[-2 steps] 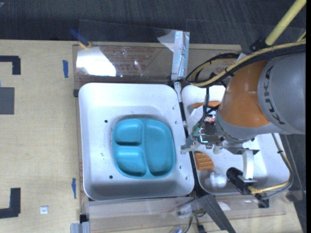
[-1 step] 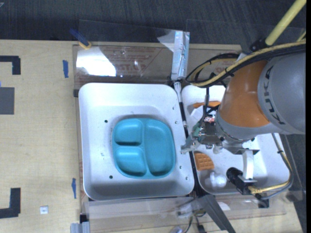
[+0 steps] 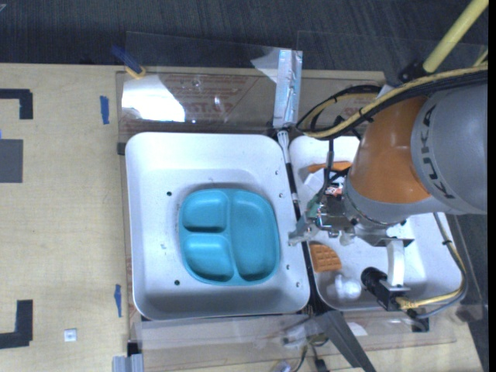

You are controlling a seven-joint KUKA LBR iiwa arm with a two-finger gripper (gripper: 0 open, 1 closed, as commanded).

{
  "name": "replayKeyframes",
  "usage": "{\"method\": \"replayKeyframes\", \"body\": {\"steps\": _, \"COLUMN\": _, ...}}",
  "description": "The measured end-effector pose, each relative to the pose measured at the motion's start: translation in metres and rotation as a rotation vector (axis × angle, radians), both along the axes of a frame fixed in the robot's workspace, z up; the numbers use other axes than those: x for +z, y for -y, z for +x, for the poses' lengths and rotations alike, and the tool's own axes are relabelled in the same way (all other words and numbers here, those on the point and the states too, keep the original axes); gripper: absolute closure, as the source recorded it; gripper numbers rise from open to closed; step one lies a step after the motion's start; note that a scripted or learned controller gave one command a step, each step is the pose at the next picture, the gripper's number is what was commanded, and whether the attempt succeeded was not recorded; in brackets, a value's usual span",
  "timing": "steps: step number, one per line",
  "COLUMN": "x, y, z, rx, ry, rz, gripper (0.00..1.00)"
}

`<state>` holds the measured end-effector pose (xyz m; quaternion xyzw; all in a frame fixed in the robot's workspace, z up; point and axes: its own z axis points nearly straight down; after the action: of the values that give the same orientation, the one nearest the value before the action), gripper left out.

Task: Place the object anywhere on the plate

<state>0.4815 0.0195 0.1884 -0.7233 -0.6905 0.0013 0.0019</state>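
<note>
Camera view: blue plate [image 3: 229,235] in left bin [image 3: 147,177]; pincer [image 3: 329,227] state unclear.

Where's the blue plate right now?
The blue plate lies in the middle of the left bin in the camera view, its divided compartments facing up; the arm's tool is over the right bin beside it.

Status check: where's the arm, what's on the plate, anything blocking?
Gripper low over right bin, fingers unreadable. Orange waffle-textured object lying in that bin beside it. Blue divided plate in left bin, nothing on it. Path across looks unobstructed.
</note>
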Motion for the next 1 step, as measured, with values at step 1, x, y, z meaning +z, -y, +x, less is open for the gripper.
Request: {"method": "replayKeyframes", "body": {"steps": 1, "x": 0.0, "y": 0.0, "z": 0.0, "rx": 0.0, "ry": 0.0, "rz": 0.0, "gripper": 0.0}}
